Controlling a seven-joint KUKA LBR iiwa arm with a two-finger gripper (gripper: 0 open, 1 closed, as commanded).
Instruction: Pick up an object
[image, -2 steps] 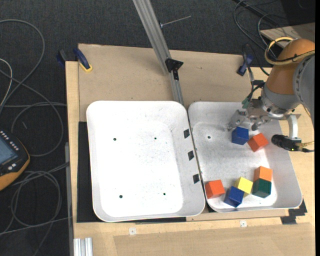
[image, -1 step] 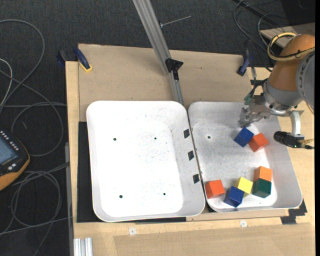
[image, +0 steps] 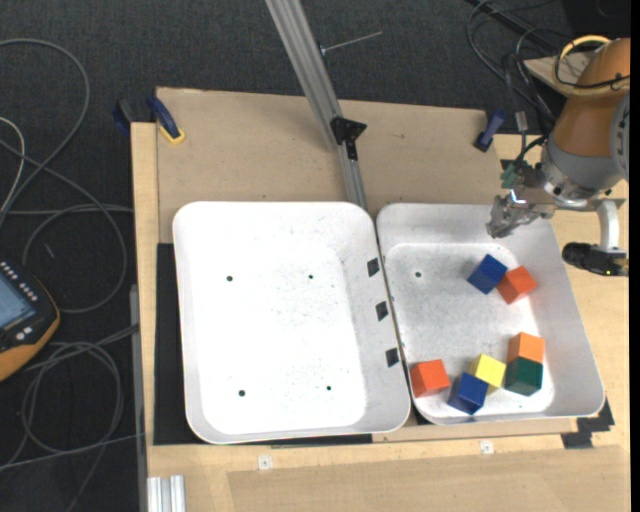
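**Pincer poised over the far rim of the right bin, seven cubes below**

The grey arm's pincer (image: 508, 215) hangs at the far right corner of the shallow white right-hand bin (image: 565, 330), its dark tips close together with nothing between them — whether they are fully shut I cannot tell. It sits apart from every cube.

Nearest to it lie a blue cube (image: 487, 273) and, touching its right side, an orange-red cube (image: 516, 284); both are turned diagonally to the bin walls, a corner pointing toward the pincer. Being cubes, none has a long axis to speak of.

Further toward the near rim is a cluster: an orange cube (image: 527, 348) resting on or just behind a dark green cube (image: 523, 376), a yellow cube (image: 489, 370) just left of the green one, a second blue cube (image: 467, 392) touching the yellow one at the near edge, and a second orange-red cube (image: 430, 377) just left of that — this last sits nearly square to the bin.

No lettering, brand or label can be read on the cubes, the bins or the arm.

The white left-hand bin (image: 200, 300) lies alongside on the pale wooden tabletop (image: 250, 150), three black clips (image: 381, 310) along the seam.
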